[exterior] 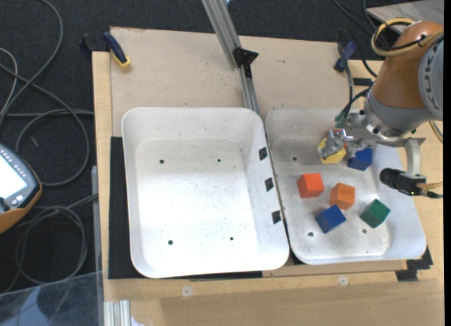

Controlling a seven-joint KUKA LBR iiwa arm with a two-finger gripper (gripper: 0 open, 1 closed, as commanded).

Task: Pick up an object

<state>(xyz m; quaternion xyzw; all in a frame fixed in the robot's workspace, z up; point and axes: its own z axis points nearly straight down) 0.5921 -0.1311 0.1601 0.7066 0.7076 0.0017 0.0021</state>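
The right bin (352,247) holds several small blocks. A yellow block (330,151) lies near its back, with a blue block (361,159) just to its right. My gripper (339,139) hangs directly over the yellow block's back edge, low in the bin. Whether it touches the block is unclear. Further forward lie a red-orange block (310,184), an orange block (343,195), a second blue block (330,218) and a green block (375,213).
The left bin (141,134) sits beside the right one, with black clips along their shared wall. A metal strut (224,22) slants in behind the bins. A black cable plug (398,179) hangs off the arm at the right bin's edge.
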